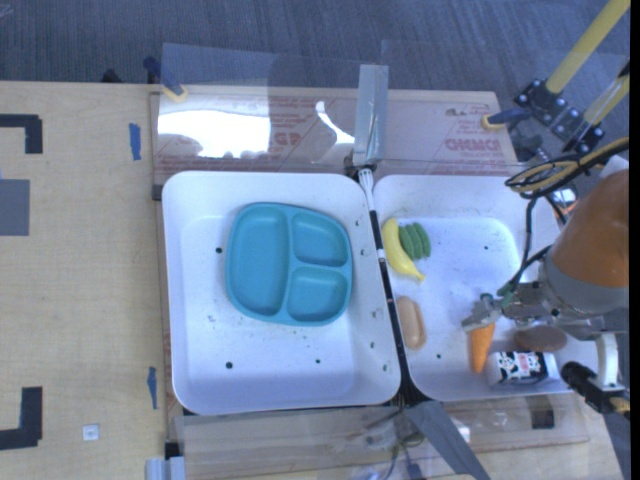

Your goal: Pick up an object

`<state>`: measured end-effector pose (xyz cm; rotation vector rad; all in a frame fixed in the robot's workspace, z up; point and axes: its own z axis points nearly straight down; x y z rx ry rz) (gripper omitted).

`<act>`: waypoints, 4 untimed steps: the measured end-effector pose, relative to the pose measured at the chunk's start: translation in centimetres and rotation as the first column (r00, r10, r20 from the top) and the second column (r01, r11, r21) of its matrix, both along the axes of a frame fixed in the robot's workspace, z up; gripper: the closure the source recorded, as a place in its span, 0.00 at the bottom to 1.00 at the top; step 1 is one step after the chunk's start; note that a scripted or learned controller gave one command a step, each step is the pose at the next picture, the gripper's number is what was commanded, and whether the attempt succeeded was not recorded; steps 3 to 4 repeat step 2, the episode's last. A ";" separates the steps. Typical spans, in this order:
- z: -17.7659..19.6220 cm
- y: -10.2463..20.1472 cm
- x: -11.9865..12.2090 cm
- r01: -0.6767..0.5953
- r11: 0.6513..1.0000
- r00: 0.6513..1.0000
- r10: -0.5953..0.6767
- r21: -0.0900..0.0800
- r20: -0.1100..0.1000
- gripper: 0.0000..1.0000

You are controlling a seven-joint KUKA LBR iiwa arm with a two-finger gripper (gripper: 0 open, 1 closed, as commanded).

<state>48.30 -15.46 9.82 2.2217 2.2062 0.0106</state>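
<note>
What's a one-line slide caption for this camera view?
Gripper poised over carrot in right bin; blue tray in left bin.

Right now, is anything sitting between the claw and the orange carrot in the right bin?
Nothing visible does. The claw hangs right above the top end of the orange toy carrot. The black-and-white carton lies beside the carrot, to the side of the claw's approach.

two bins (pixel 190 268), one tray (pixel 288 264)

A single fixed camera looks down at a slant from above the surface (pixel 70 268), framing both white bins (pixel 200 368) side by side, with the arm (pixel 600 258) entering at right.
</note>
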 end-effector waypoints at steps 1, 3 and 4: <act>1.0 0.0 0.1 0.000 1.000 1.000 0.000 0.000 0.003 1.00; 12.6 10.6 -0.2 0.132 0.991 0.991 -0.132 0.006 -0.009 1.00; 12.6 10.6 -0.2 0.132 0.991 0.991 -0.132 0.006 -0.009 1.00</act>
